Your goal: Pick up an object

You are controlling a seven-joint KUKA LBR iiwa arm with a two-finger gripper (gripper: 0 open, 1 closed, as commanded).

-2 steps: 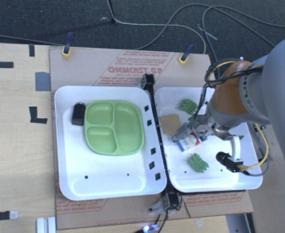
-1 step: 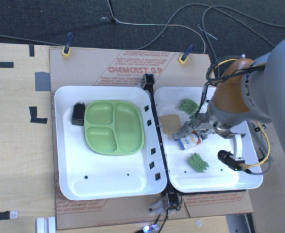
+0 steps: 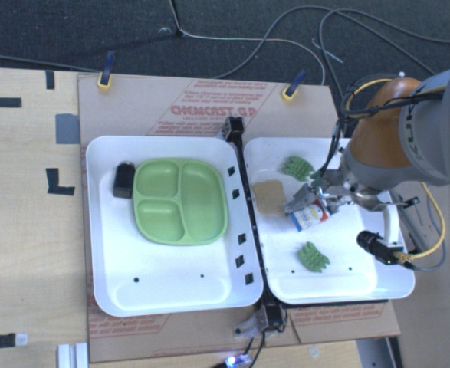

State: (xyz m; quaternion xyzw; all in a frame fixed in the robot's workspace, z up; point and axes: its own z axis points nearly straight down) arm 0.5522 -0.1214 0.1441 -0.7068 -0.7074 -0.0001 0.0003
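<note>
Gripper point(image 3: 307, 204) sits low over the small white, red & blue packet point(image 3: 310, 218) in the right bin point(image 3: 362, 282), just right of the tan block point(image 3: 269, 196). Can't tell jaw opening or whether it has the packet. Best to center on the packet, clear of the block, close firmly, lift straight up

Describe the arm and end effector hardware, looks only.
The arm is grey, bulky and rounded, with an orange band above the wrist. Dark and yellow cables loop around it. The end effector is small, metallic grey, with dark fittings nearby.
</note>
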